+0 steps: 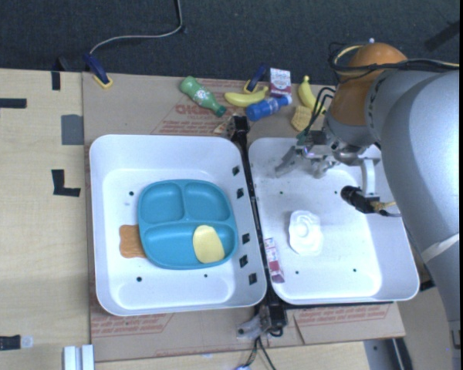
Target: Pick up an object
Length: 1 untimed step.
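Nearest the camera, at the bench's front edge, cables and a black clamp (268, 318) sit at the seam between the two bins. The left bin (108, 230) holds a blue divided plate (187, 222), flat on the floor, with a yellow oval piece (209, 244) lying in its front right compartment. An orange-brown flat piece (130, 241) lies just beside the plate's left edge, partly tucked under it.

The right bin (386, 276) holds a white crumpled lump (305, 233), a cloth or soft object by the look, near the middle of the floor. A small red-and-white packet (272, 259) leans on that bin's left wall, near the front.

Farther back in the right bin — the gripper (307, 163) hangs low over the rear floor, fingers spread apart and nothing between them. It is apart from the white lump, toward the back wall. A black cable connector (357, 199) dangles off the arm's side, over the right part of the bin. The grey arm (424, 153) with its orange band (363, 83) comes in from the right.

Behind the bins on the cardboard — a green bottle (201, 95) lying on its side, a banana (245, 97), a blue bottle (264, 109), a small red-and-white box (280, 79), a second banana (305, 93) and a yellow scrap (302, 119), all close together
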Each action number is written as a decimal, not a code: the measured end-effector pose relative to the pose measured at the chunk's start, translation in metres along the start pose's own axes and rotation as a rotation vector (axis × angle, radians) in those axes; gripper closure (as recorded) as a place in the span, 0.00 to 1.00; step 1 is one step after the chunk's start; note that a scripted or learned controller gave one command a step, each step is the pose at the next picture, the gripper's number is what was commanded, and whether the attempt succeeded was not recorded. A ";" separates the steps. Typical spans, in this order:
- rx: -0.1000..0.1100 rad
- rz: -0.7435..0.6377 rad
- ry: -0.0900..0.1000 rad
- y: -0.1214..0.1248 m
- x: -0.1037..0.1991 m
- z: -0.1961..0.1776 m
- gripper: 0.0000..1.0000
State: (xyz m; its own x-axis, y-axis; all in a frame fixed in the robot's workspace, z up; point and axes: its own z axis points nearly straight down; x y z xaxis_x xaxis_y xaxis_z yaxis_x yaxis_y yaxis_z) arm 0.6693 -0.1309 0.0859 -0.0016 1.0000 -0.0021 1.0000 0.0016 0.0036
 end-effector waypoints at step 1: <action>0.002 0.001 0.001 -0.053 0.025 0.000 0.00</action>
State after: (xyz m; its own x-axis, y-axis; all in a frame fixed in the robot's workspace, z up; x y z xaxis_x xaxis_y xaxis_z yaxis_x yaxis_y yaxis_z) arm 0.6158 -0.1057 0.0861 -0.0004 1.0000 -0.0014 1.0000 0.0004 0.0015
